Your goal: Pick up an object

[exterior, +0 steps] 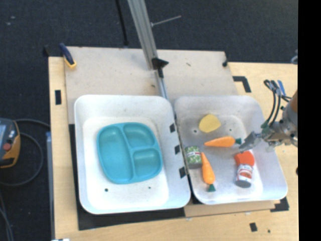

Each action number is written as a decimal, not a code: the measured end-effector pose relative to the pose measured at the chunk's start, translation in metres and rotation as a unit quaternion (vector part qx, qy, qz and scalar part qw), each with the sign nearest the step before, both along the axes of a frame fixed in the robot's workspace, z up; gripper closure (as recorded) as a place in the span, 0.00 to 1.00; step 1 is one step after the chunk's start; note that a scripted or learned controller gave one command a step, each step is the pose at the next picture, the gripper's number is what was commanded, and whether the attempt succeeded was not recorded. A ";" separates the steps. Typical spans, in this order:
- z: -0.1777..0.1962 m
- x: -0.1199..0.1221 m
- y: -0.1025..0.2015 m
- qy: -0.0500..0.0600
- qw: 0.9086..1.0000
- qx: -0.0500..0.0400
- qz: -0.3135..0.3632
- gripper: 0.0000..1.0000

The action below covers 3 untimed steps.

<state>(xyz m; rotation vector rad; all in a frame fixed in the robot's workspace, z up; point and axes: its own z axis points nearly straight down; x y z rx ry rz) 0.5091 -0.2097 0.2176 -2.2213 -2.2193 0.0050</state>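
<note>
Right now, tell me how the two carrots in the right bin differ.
The upper carrot lies roughly crosswise, its green end pointing right toward the gripper; the lower carrot lies nearly lengthwise, its green end pointing toward the bin's near edge. The upper carrot sits just below the yellow piece; the lower carrot lies beside the small green can. Both are orange with green ends and rest on the right bin floor.

Two white bins side by side. Left bin (pixel 85 195) holds a teal divided plate (pixel 129 152). Landmark: the horizontal carrot (pixel 220 142) in the right bin (pixel 271 190). Yellow chip-like piece (pixel 209 123) just above it. Green-labelled can (pixel 193 156) below-left. Second carrot (pixel 207 170) below, upright. Red-and-white bottle (pixel 245 168) below-right. Gripper (pixel 253 138) just right of its leafy end, arm (pixel 288 127) further right.
</note>
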 end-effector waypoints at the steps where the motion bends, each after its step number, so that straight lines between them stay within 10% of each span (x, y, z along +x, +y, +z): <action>1: -0.055 -0.001 0.009 0.000 1.000 0.000 0.000 0.00; 2: -0.099 0.004 0.014 -0.006 1.000 -0.004 -0.002 0.00; 3: -0.084 0.008 0.012 -0.013 1.000 -0.007 -0.004 1.00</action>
